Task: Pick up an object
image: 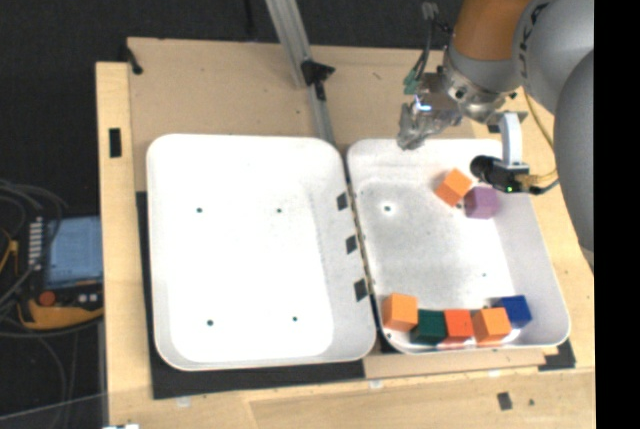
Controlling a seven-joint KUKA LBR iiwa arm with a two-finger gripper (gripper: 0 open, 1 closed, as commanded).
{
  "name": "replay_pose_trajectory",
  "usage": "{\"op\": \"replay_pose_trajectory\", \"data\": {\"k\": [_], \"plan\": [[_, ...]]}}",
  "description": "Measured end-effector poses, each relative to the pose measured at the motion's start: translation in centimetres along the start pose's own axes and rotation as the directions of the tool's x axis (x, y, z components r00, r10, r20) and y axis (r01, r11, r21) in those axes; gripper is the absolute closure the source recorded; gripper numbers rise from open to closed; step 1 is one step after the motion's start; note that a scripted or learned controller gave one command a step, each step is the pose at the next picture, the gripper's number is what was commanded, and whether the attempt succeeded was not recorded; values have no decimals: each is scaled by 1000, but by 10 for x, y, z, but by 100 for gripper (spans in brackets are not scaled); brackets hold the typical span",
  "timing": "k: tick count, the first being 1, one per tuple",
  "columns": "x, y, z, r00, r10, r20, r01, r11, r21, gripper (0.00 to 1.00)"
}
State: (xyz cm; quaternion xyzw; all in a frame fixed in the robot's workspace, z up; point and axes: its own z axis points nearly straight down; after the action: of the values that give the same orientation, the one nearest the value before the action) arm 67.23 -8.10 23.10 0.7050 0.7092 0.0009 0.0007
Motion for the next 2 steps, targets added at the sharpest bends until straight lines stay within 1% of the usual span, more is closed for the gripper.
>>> {"op": "replay_pose_trajectory", "data": {"k": [1, 2], "plan": [[51, -3, 8, 1000, 0, 1, 0, 1000, 3, 100], [109, -4, -6, 1000, -3, -2, 3, 1000, 0, 100]]}}
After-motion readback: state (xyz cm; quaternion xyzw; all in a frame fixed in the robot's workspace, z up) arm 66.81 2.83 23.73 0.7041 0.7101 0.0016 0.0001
